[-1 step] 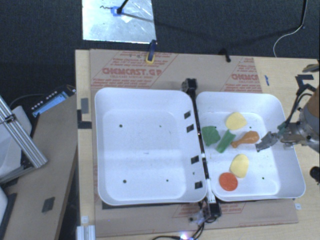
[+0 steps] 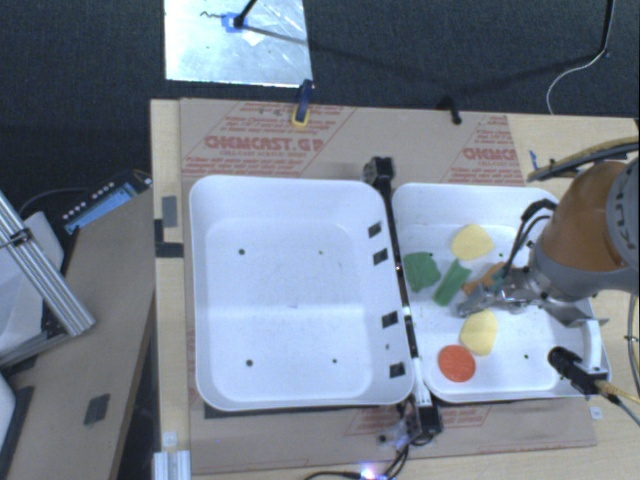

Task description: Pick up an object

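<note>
Cardboard is covering the bench (image 2: 330, 133) under two bins. Over the right bin (image 2: 430, 203), the tool (image 2: 478, 300) is hovering among yellow, green and orange pieces (image 2: 458, 364); its opening cannot be judged.

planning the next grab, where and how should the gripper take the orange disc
Take the orange disc across its rim, coming straight down from above. It lies flat and round, apart from the yellow piece, with bare floor of the right bin beside it.
</note>
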Controlling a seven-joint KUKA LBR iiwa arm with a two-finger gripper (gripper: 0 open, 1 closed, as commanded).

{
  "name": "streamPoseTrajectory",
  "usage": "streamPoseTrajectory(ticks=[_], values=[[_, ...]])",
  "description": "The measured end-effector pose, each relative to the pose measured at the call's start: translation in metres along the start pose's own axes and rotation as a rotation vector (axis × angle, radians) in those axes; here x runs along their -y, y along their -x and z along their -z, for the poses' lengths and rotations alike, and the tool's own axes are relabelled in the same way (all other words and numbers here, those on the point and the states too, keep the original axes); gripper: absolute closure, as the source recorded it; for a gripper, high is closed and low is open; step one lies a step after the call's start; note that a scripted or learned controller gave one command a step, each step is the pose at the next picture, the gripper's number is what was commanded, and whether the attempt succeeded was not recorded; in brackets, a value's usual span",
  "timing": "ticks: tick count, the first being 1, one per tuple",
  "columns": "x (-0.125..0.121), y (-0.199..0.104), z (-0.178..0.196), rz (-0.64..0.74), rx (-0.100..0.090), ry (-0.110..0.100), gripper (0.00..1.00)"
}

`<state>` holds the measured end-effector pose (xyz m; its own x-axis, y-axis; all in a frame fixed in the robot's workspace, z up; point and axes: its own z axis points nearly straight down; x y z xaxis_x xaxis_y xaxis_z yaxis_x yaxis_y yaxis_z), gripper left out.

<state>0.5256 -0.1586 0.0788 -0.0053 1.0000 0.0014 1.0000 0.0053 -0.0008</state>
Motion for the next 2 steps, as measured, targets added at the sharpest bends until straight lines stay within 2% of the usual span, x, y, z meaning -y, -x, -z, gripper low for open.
streamPoseTrajectory(ticks=[1,2], values=[[-0.056,-0.045,0.006,0.005,0.000,0.007,0.00],[-0.084,-0.040,0.006,0.000,0.002,0.005,0.00]])
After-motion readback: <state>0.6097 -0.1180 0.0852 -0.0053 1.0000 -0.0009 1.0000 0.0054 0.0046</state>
